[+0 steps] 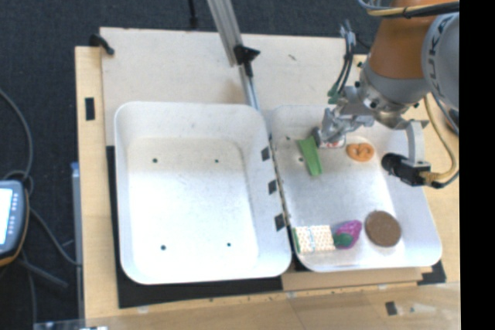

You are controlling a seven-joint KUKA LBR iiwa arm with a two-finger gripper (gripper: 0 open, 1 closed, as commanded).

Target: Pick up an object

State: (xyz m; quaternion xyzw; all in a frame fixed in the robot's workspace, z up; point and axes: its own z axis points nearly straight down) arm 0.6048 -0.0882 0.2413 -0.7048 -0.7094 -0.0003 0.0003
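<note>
My gripper (332, 137) hangs over the upper middle of the right bin (406, 193). A green oblong piece (310, 154) lies tilted just left of and below it, close to the fingertips. An orange ring-shaped object (359, 151) sits just to the gripper's right. Along the bin's near side lie a dotted white block (314, 238), a purple and green object (347, 233) and a brown disc (382, 228). Nothing shows between the fingers.
The left bin (128, 166) stands beside the right one, with a divider with black clips between them. A slanted metal pole (220, 4) rises from the bench behind the bins. Cables and a black fitting (406, 168) hang at the arm's right side.
</note>
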